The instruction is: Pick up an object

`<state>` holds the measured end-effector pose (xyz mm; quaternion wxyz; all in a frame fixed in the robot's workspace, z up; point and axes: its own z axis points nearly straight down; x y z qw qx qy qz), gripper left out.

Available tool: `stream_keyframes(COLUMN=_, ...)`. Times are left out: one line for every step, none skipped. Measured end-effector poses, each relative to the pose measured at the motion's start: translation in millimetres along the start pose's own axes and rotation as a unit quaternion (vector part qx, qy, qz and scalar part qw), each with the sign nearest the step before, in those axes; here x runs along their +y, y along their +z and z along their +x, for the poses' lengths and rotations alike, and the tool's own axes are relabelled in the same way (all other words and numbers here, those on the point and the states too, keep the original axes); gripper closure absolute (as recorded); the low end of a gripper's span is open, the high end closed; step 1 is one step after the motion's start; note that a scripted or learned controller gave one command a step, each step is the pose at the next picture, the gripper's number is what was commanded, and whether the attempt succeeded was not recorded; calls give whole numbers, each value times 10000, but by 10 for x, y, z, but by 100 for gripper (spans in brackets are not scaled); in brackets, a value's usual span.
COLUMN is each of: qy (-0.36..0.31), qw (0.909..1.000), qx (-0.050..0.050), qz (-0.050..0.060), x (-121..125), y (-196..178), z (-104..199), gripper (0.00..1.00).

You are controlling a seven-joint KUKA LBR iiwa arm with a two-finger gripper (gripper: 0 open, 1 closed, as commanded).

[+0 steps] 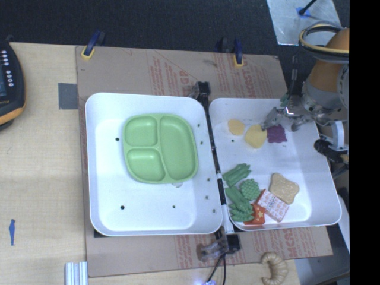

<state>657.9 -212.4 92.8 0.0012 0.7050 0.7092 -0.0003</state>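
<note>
The right bin [314,177] holds several small items. A purple piece [276,135] lies near its far side, beside a yellow chunk [256,137] and a yellow disc [236,127]. Toward the front lie green vegetable pieces [240,190], a tan cracker [284,187] and a red and white packet [270,207]. My gripper [284,120] hangs at the bin's far right, just behind and above the purple piece. It is open, with nothing between its fingers. The arm's orange band [326,70] shows at the right edge.
The left bin [101,159] holds a green divided plate [160,148]. Blue and yellow clamps [237,53] pin the cardboard at the back. A black controller [9,82] lies at far left. A tan curled object [274,268] sits outside the bins at the front.
</note>
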Motion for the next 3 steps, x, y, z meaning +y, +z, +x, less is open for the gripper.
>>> stream_keyframes(qy=-4, qw=10000, qx=15, qz=37, x=-259, y=9, z=277, gripper=0)
stream_keyframes(qy=-2, qw=10000, qx=5, qz=13, x=-12, y=3, z=1, gripper=0)
stream_keyframes(qy=-23, qw=10000, qx=0, qz=15, x=-7, y=-110, z=5, gripper=100)
